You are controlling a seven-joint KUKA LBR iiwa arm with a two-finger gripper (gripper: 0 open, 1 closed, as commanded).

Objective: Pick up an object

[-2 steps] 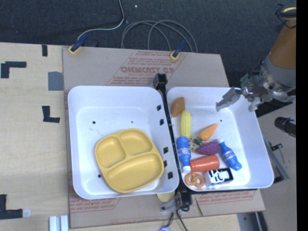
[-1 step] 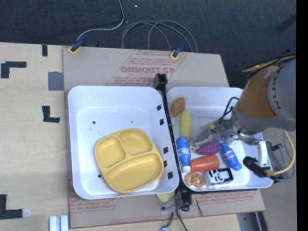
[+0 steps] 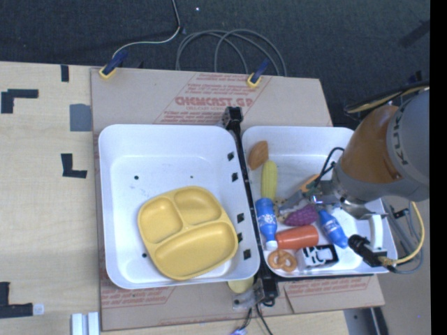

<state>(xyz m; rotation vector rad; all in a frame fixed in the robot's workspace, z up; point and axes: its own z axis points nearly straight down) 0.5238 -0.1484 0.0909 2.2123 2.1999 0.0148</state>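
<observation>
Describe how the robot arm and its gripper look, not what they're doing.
The grey, rounded KUKA arm carries a broad orange band above the wrist, with dark lettering partly visible on the grey shell. Below it sits a grey metallic gripper assembly. A yellow and black cable loops beside it.

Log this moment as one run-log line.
arm: over right bin | gripper: low among toys, beside purple toy | grasp: cannot tell | left bin: yellow tray | task: not yet confirmed
</observation>
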